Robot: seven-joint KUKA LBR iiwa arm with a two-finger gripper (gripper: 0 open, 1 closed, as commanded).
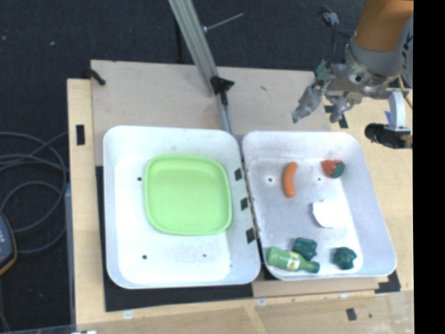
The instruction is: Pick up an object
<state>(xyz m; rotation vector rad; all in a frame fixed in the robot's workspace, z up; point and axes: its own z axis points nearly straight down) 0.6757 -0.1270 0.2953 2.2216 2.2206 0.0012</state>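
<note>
Gripper [321, 111]: being held above R bin's [368, 186] far edge, fingers spread, nothing pinched.
Objs: orange sausage [290, 179], green bottle [290, 259] etc. lying in R bin.
Green plate [188, 195]: sitting in L bin [125, 207].

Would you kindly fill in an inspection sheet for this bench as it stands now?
Surface: wooden bench bearing left bin and right bin side by side.
Job's things: in the right bin, orange sausage-shaped piece, red and green piece, white piece, green bottle, two dark green pieces.
Clutter: green plate in the left bin.
Grippers: gripper above the bench beyond the right bin, holding nothing.
Cables: black loops left of the bench.
Surroundings: slanted metal pole, dark floor.
</note>
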